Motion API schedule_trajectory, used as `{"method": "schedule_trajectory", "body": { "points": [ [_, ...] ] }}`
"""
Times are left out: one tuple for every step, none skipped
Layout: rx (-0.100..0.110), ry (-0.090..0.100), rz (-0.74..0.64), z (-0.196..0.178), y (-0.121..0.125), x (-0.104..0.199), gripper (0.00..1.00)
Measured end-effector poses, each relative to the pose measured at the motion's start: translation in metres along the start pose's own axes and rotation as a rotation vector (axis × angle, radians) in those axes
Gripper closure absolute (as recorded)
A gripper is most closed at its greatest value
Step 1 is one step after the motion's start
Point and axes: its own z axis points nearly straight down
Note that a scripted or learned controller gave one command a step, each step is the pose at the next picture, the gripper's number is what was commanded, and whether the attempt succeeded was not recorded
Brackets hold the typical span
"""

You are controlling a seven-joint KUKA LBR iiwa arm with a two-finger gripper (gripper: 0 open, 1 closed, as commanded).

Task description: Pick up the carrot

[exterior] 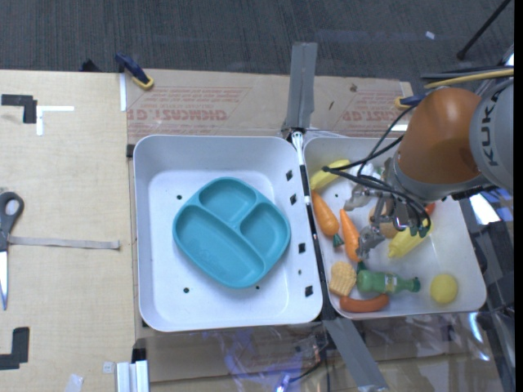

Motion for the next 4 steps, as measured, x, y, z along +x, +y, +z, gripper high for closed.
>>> {"method": "schedule_trajectory", "body": {
  "points": [
    [0.001,-0.006,0.001,0.002,0.002,0.046,0.0],
    [0.003,0.025,0.385,0.01,-0.013,0.041,0.0],
    [0.008,0.028,0.743,0.011,-0.013,0.025,0.0],
    [0.009,0.024,0.739,0.002,-0.013,0.023,1.0]
  ]
}}
